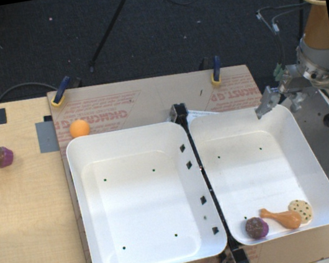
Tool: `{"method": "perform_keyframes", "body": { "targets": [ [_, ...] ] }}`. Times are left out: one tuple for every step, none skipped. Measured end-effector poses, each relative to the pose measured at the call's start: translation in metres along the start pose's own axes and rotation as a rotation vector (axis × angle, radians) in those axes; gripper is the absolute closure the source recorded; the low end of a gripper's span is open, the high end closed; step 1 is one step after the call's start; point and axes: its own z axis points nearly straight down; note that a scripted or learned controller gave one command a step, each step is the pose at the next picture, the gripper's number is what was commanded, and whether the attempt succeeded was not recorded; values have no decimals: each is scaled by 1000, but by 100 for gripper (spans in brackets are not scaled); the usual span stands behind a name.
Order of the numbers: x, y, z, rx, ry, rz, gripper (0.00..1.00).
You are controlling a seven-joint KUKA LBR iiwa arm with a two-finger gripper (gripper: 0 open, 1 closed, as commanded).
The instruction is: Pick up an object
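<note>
In the right bin, three small things lie together at the near right corner: a purple ball, an orange drumstick-shaped toy and a speckled cookie. My gripper hangs at the bin's far right corner, just above its rim, with the grey arm and its orange band behind it. It is far from the three things and nothing shows in it.
The left bin lies beside the right one, with a black divider strip between them. An orange ball rests on the cardboard behind the left bin. A second purple ball sits on the wooden bench at far left.
</note>
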Motion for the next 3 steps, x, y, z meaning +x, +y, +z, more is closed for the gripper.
{"method": "perform_keyframes", "body": {
  "targets": [
    [0, 1, -4, -7, -1, -1, 0],
    [-2, -4, 58, -2, 0, -1, 0],
    [-4, -1, 101, -3, 0, -1, 0]
  ]
}}
